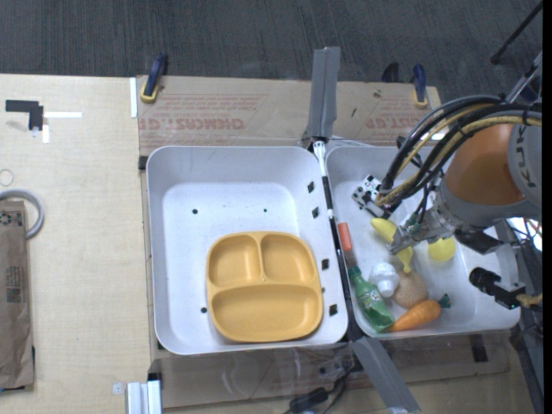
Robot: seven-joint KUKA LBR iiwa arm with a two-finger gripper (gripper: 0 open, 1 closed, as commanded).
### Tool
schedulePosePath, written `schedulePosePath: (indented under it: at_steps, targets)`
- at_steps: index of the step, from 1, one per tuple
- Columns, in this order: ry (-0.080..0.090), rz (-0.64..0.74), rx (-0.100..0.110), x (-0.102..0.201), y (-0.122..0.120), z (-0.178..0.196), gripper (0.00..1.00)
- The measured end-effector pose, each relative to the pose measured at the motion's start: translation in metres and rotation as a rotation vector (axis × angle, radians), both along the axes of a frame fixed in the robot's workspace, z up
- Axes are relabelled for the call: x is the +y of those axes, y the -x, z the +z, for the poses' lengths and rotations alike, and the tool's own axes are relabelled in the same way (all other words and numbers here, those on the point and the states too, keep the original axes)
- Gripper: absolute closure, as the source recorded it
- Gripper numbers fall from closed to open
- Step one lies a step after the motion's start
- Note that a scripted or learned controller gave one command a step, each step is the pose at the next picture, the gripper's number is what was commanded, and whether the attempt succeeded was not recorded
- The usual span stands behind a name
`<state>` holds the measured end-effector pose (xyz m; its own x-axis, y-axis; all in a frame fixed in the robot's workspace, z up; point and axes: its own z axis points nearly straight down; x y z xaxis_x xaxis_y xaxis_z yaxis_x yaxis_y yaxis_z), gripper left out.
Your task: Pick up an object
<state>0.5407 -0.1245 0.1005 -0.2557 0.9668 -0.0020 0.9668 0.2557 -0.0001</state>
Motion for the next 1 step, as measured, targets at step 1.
schedulePosePath:
  at_steps: [1]
  targets:
    - [0.000, 0.060, 0.000, 0.0029, -0.0270, 0.1242, 1.00]
